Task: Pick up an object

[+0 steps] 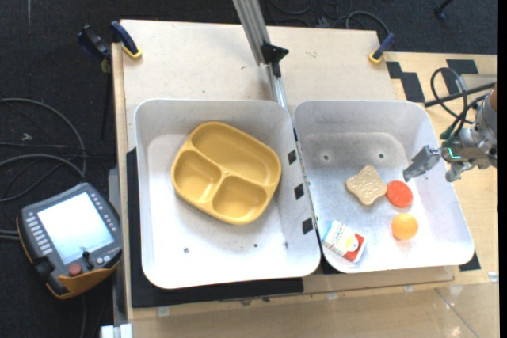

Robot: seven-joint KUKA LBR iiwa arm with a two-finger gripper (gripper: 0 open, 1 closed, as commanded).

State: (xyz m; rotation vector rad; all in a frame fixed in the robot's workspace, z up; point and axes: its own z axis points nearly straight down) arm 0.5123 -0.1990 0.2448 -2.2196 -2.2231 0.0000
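Gripper [421, 163] at right bin [348, 123] right wall, above red disc [399, 193]; jaw state impossible to tell. Targets in right bin: 1 toast slice [366, 185], 1 red disc, 1 orange ball [405, 226], 1 carton [344, 241]. Probably light, rigid; ball likely rolls, so pinch across middle. 1 yellow tray [227, 172] in left bin [158, 170].

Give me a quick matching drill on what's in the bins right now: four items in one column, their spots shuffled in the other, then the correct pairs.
Items:
1. yellow divided plate
2. toast slice
3. orange ball
4. small carton

Places:
A. right bin, front left corner by the divider
B. right bin, middle, beside the red disc
C. left bin, centre
D. right bin, in front of the red disc, toward the front edge

Pairs: 1-C, 2-B, 3-D, 4-A

The hand hovers over the right bin's right side, just above the red disc.
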